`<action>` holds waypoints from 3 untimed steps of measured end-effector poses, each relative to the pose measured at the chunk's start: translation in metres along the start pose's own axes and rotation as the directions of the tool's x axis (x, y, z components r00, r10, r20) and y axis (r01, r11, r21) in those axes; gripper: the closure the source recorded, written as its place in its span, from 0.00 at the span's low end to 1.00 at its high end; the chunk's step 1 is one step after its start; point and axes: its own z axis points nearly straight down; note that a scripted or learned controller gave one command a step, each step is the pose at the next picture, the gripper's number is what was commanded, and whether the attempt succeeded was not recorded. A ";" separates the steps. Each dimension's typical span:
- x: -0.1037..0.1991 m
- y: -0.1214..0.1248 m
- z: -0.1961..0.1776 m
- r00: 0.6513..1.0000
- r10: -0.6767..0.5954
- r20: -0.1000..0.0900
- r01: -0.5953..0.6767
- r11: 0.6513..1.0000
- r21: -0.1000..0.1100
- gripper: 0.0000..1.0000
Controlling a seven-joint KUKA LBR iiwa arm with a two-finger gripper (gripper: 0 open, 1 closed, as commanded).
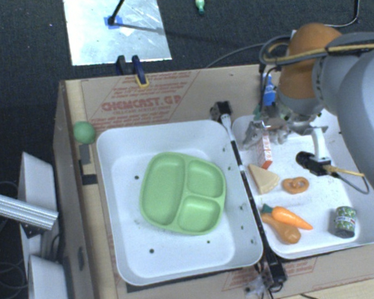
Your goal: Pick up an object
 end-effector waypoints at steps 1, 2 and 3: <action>-0.001 0.000 0.000 1.000 0.001 0.000 -0.001 1.000 0.000 0.00; -0.001 0.000 0.000 1.000 0.001 0.000 -0.001 1.000 -0.001 0.00; -0.002 -0.002 0.000 1.000 0.002 0.000 -0.002 1.000 0.001 0.00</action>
